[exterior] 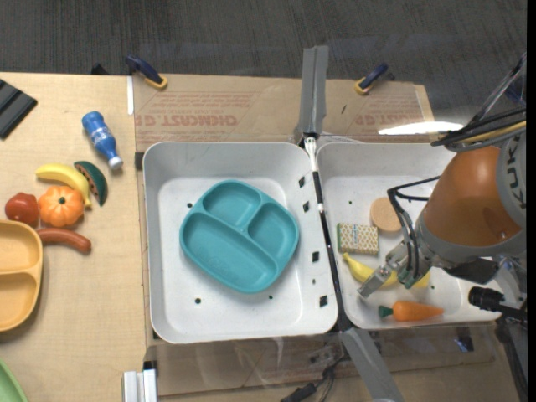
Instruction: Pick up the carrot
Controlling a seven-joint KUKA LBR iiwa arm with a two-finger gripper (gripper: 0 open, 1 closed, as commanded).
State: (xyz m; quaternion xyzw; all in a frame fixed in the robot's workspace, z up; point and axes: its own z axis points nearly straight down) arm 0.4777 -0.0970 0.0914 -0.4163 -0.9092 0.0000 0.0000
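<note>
Gripper (381, 280) first: its metal fingers hang low in the right bin (368, 162), at the lower right of the frame, just over a small yellow banana (360, 267). Nothing is clearly seen between the fingers, and how wide they stand cannot be told — the tips blur into the banana's end. Behind them the arm (469, 199) shows as a broad, smooth orange dome with grey casing and black cables.

Just below the fingers, at the near wall of the right bin, lies the carrot (414, 311) — a short, glossy orange cone with a green stub at its left end, lying flat and pointing right, apart from the fingertips.

Further up in the same bin sit a pale, speckled square cracker (358, 239) and a round tan disc (385, 214).

A smooth teal plate (240, 235) with three compartments lies in the left bin (167, 249).

At the left of the frame, on the bare wooden bench (59, 107), are a yellow divided dish (17, 275), a brown sausage (65, 239), a tomato (21, 208), a small pumpkin (61, 206), another banana (63, 177) and a blue bottle (100, 139).
</note>
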